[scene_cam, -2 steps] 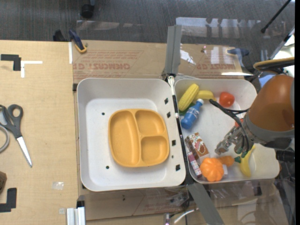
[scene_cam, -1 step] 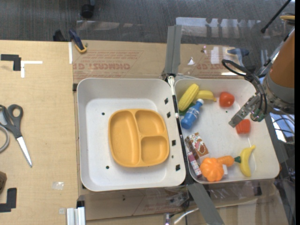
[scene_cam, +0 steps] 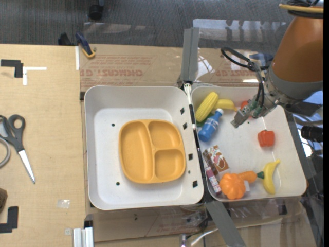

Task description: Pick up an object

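Blue bottle [scene_cam: 208,127] lies in the right bin [scene_cam: 293,138], long axis slanting, cap end up-right, beside the corn [scene_cam: 206,105]. Its label can't be read from here. Just right of it hangs the gripper [scene_cam: 242,117]; open or closed, I can't tell.

Beside the yellow divided plate [scene_cam: 152,151] in its white bin [scene_cam: 97,153]: yellow corn [scene_cam: 206,105], blue bottle [scene_cam: 209,126], red pepper [scene_cam: 266,138], yellow banana [scene_cam: 271,176], orange pumpkin [scene_cam: 233,185].
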